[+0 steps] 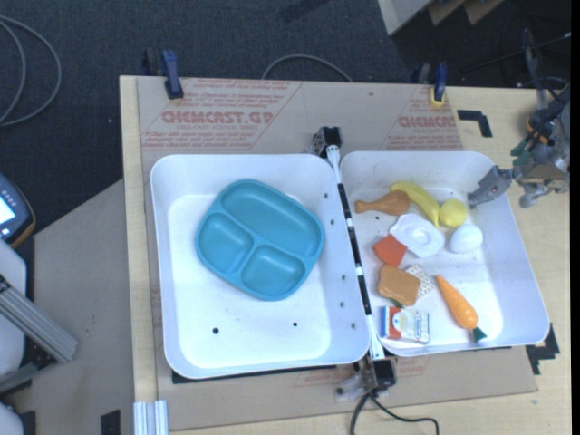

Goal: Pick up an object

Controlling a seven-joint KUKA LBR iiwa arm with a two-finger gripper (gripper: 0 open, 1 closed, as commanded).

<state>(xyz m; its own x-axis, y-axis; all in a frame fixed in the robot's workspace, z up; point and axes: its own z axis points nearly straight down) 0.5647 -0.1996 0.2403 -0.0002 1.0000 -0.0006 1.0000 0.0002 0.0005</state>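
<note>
- We are seeing the gripper [507, 191] hanging to the upper right of the fried egg [419, 235], over the far right corner of the right bin [528, 275].
- Its fingers [486, 188] are standing apart, and nothing is sitting between them.
- We are taking the fried egg, lying near the middle of the right bin, as our landmark for the things that could be picked.
- A banana [414, 195] is lying just above the fried egg, and a drumstick [381, 205] is lying up and to the left of it.
- A lemon [452, 212] is sitting just to the upper right of the fried egg, at the banana's end.
- A white egg [467, 238] is resting just to the right of the fried egg, below the lemon; of all the things, these two are lying nearest the gripper.
- A red piece [391, 250] is lying just to the lower left of the fried egg, and a slice of toast [399, 285] is lying below it.
- A carrot [458, 304] is lying slantwise to the lower right of the fried egg, and a carton [403, 324] is lying well below it, at the bin's near rim.
- Well to the left of the fried egg, a blue plate [260, 238] is lying in the left bin [168, 243].
- Both bins are sitting side by side on the bench [136, 152].
</note>
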